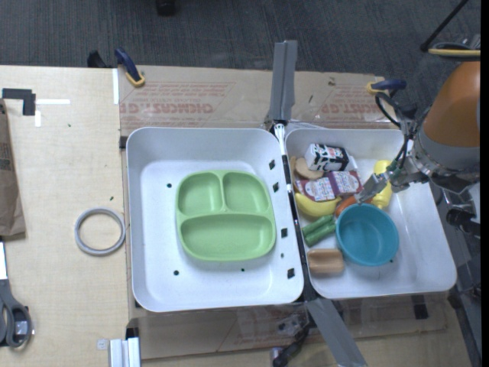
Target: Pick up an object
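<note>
Two shallow white bins side by side on the desk (61,167). Left bin (145,205) holds one thing: a light green divided plate (226,215) with three compartments, two small ones toward 12 o'clock, one long one toward 6, lying flat near the bin's middle.

Right bin (428,243) is crowded on its 9 o'clock half. At 12 o'clock of the pile, a small black-and-white carton (327,157), tilted. Just below it a pink-and-white packet (336,184) lying over a yellow banana (315,205). A green toy vegetable (318,229), maybe a cucumber or pepper, sits at 6 o'clock of the banana, touching the bin's left wall area. A brown bread-like piece (325,261) lies at 6 o'clock of that. A blue bowl (367,235), upright, sits at 3 o'clock of the green piece, with something orange (346,203) peeking at its 11 o'clock rim. A second yellow item (382,193) lies at the bowl's 12 o'clock.

Arm comes in from 3 o'clock, orange band (458,102) up high. Gripper (376,187) is low in the right bin, tip over the yellow item and the packet's edge; cannot tell whether it is released or clenched, too small and blurred. Nothing visibly lifted, all objects rest in the bins.

Outside the bins: a grey tape ring (100,230) on the desk at 9 o'clock of the left bin, blue clamps (130,66) at the cardboard's far corners.
</note>
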Controlling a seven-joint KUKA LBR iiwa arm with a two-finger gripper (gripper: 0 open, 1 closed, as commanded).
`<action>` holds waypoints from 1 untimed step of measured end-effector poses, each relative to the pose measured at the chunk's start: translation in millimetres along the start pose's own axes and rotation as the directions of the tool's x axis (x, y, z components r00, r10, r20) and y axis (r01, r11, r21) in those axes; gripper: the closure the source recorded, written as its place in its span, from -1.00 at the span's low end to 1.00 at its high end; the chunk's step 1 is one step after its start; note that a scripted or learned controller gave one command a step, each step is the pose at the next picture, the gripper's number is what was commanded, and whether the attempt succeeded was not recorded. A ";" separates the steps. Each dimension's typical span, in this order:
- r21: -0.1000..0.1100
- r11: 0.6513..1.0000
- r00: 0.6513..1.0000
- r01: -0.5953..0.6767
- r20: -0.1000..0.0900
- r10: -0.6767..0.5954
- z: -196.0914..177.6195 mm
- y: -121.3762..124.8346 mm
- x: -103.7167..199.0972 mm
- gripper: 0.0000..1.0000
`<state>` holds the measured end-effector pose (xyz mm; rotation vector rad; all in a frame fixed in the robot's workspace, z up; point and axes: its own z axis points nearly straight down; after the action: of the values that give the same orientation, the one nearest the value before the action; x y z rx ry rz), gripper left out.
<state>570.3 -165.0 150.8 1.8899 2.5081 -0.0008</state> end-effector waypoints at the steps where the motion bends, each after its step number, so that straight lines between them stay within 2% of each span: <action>1: 0.002 0.986 0.986 -0.164 -0.001 0.164 59.7 -14.8 39.7 -1.00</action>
<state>545.1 -131.0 91.1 2.0910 2.3459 -0.0025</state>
